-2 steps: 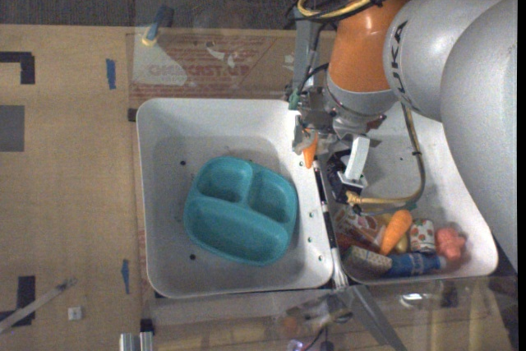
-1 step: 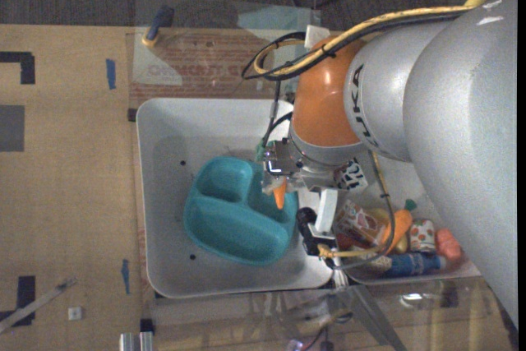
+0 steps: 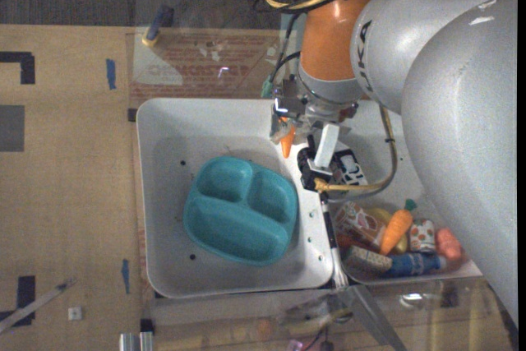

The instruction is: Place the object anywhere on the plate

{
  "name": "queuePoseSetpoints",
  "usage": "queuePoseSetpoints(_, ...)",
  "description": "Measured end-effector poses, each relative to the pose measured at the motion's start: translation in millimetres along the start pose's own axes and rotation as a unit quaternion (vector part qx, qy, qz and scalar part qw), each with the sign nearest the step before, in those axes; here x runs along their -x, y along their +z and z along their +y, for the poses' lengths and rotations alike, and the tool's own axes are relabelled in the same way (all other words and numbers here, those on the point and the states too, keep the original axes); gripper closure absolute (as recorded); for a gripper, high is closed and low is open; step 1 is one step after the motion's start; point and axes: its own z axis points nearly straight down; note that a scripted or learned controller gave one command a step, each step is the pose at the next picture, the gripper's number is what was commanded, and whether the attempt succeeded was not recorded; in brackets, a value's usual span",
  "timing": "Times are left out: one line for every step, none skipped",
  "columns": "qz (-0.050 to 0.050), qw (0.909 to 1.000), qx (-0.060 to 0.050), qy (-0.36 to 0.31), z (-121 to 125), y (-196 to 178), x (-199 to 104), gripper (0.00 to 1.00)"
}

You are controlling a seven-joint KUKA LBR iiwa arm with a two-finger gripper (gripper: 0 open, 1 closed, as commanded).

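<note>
A teal divided plate (image 3: pixel 238 210) lies in the left white bin (image 3: pixel 160 127), toward its lower middle. My gripper (image 3: pixel 284 131) hangs over the wall between the two bins, above and to the right of the plate. A small orange object (image 3: pixel 286 145) sits between its fingertips and pokes out below them, clear of the plate. The gripper is shut on it. The grey arm with its orange band reaches in from the right and hides much of the right bin.
The right bin (image 3: pixel 411 275) holds several toys at its lower end: a toy carrot (image 3: pixel 396 230), a blue item (image 3: pixel 415 264), a pink item (image 3: pixel 449 243) and printed packets (image 3: pixel 357 219). Cardboard with blue tape marks lies left of the bins.
</note>
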Motion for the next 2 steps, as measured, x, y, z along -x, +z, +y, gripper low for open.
queuePoseSetpoints(0.0, 0.9989, -0.003, -0.047, -62.2, 39.9, -23.1, 1.0)
queuePoseSetpoints(0.0, 0.9989, -0.002, -0.047, -61.5, 39.4, -22.1, 0.0)
